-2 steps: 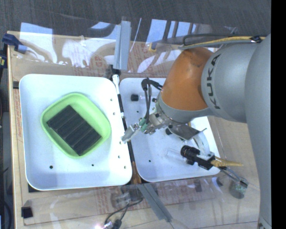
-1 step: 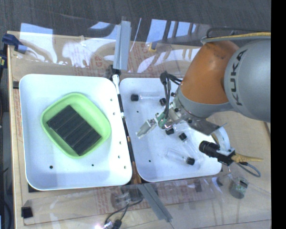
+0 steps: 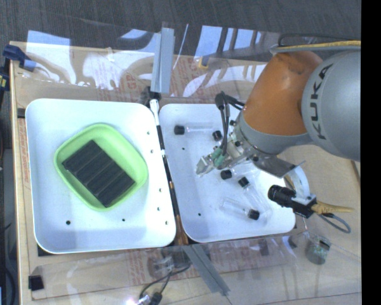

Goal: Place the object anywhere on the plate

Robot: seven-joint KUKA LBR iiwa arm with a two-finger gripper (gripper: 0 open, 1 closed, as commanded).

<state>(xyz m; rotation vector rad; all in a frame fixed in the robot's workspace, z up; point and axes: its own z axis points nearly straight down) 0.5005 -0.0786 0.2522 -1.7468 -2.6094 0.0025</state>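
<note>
- Camera view: the left bin (image 3: 38, 170) holds a green plate (image 3: 124, 143) with a dark ribbed slab (image 3: 98, 172) lying on it, its long axis running from about 10 o'clock to 4 o'clock.
- The right bin (image 3: 190, 221) carries several small clear tubes with black caps: one (image 3: 180, 130) near its 11 o'clock corner, one (image 3: 216, 135) further right, one (image 3: 244, 183) near the middle, and one (image 3: 240, 209) toward 5 o'clock.
- The arm (image 3: 286, 100) reaches in from 3 o'clock, and the hand (image 3: 211, 164) hangs low over the middle of the right bin, pointing toward 9 o'clock.
- I cannot tell if the hand is apart or together, nor if it grips anything; the tip is a pale blur.
- A capped piece (image 3: 226, 174) lies just beside the hand at about 4 o'clock; this is likely the task's object, though I cannot be sure.
- The plate lies at 9 o'clock from the hand, across the wall between the bins, so the carry must lift and travel that way.
</note>
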